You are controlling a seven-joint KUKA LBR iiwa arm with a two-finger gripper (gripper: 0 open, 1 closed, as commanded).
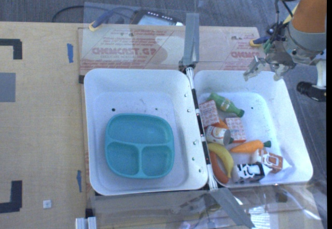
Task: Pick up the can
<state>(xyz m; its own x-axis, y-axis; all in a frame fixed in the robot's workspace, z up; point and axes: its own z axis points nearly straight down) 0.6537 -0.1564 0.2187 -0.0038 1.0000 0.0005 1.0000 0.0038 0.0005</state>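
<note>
The can (218, 133) lies on its side near the left wall of the right bin (290, 119). It has a white and orange label and a grey end facing right. It is wedged among other groceries, with a banana (222, 154) just in front of it. My gripper (265, 71) hovers over the bin's back right corner, well behind and to the right of the can. Its fingers (252, 72) are spread open with nothing between them.
Around the can lie a green bottle (227, 104), two red and white packets (209, 113), a carrot (249, 146), a black and white carton (250, 171) and a small orange carton (272, 160). The left bin (104, 88) holds a teal divided plate (139, 146).
</note>
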